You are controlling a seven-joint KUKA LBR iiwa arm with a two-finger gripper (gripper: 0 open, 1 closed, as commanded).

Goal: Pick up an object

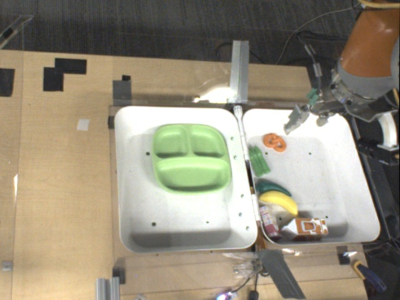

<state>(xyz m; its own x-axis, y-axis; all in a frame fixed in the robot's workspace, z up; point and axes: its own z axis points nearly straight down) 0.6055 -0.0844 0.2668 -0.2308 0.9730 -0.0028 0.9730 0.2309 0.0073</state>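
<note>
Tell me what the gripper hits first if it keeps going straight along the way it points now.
The gripper slants down toward the view's left, over the right bin. Along that line the orange pretzel-like piece looks like the first thing met, though depth is unclear and it could reach the bare bin floor just short of it.

One camera sits high above the surface (56, 167) and looks down at a slant. It is far enough back to see both white bins, the left bin (134, 186) and the right bin (337, 186), side by side. The arm (375, 42) comes in from the right side.
</note>
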